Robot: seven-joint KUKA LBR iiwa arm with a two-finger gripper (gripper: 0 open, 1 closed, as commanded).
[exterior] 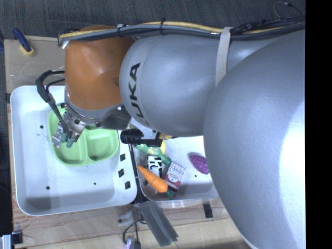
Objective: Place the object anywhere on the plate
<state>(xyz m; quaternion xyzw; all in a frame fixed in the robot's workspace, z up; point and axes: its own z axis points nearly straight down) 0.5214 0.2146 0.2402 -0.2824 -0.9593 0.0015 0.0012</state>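
Grey arm [249,113] across most of the frame, reaching in from the right, with cables strapped along its top. Orange band [93,66] above the wrist, hanging over the upper part of the left bin [31,191]. Right bin [192,183] just beside it, largely covered by the arm. Both on a tan table [31,56].

Green plate [101,147] in the left bin, toward the bin's upper right, split into compartments, its top edge hidden under the wrist. Gripper [61,136] low over the plate's left compartment, close to the rim; too small and cluttered to tell whether clenched or released, or whether anything sits in it.

Loose things in the right bin, well apart from the plate: an orange carrot [153,179] lying slantwise near the front left corner, a red-and-white packet [175,174] touching its right end, and a purple object [198,163] alone farther right, next to the arm's edge. No saying which one counts as the task's object.
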